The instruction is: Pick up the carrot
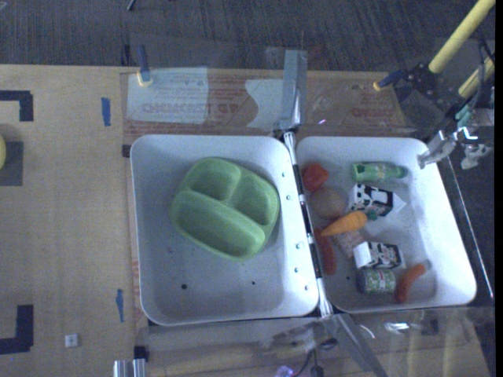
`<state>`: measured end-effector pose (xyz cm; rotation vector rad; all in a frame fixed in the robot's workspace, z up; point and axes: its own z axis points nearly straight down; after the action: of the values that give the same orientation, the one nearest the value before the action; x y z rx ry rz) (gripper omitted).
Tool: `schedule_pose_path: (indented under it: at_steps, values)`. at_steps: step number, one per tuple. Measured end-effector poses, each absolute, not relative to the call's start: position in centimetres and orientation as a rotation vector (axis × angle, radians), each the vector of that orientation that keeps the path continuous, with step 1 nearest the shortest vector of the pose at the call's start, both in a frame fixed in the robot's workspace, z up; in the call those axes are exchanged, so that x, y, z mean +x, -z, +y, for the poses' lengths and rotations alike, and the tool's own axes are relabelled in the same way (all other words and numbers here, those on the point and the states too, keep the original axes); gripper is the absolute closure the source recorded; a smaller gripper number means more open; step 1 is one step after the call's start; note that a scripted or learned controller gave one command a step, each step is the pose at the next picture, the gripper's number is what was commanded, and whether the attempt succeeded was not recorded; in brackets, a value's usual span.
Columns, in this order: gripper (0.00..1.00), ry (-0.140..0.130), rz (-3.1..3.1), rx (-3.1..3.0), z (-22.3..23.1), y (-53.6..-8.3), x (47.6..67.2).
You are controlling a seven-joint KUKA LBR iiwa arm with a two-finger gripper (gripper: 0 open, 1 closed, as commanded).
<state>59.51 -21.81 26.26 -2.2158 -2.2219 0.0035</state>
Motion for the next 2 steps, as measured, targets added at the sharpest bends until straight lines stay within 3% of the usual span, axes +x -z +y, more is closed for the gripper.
schedule_pose_path:
  at_steps: [1,2]
  values:
    - [0.00,0.014,-2.229,-2.234,-11.2,-11.8,59.8]
    - [0.00,0.021,-2.312,-2.150,-10.1,-9.1,53.0]
